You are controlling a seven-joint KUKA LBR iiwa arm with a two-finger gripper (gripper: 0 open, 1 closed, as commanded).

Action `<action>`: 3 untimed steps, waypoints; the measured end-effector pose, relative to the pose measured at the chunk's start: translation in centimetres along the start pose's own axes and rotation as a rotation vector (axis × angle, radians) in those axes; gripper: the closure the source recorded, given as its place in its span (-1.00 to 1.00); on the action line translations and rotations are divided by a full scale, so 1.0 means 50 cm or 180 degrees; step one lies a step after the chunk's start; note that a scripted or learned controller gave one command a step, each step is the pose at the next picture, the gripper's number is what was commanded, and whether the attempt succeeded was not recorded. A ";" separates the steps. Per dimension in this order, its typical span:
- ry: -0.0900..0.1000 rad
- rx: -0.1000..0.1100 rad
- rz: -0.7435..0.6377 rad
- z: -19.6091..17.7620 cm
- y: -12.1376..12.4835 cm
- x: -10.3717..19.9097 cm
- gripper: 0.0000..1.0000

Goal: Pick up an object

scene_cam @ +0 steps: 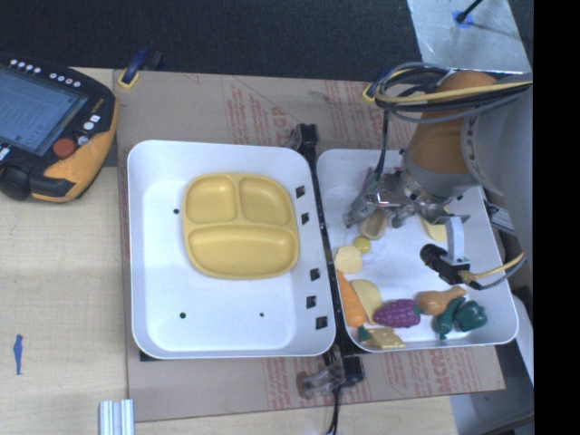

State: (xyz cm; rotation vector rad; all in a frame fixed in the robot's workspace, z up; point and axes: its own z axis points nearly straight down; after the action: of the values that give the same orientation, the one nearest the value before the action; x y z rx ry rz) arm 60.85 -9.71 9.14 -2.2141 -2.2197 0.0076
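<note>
My gripper (375, 210) hangs low over the upper left part of the right bin (337, 172), right above a small tan toy piece (372, 226). Just below that lie a little yellow bit (362, 244) and a pale yellow round piece (349, 260). Along the bin's lower edge sit an orange carrot (352, 303), purple grapes (397, 314), an orange squash (440, 299) and a green vegetable (460, 318). The grey arm with its orange band (453, 120) covers the bin's upper right.
The left bin (154, 315) holds a yellow divided plate (241, 225). A teach pendant (50, 130) lies on the bench at far left. Black clips run along the wall between the bins (319, 270). Cables loop over the arm (408, 80).
</note>
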 end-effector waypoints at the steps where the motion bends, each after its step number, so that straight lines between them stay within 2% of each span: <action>1: -0.0012 -0.0032 -0.0006 -0.004 0.100 -0.075 -1.00; 2: 0.0000 0.0000 -0.0003 0.000 0.001 -0.018 -1.00; 3: -0.0008 -0.0011 0.0002 -0.023 0.005 -0.023 1.00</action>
State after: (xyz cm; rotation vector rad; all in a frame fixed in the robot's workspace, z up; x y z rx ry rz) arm 61.12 -10.86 10.28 -2.2178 -2.2221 0.0066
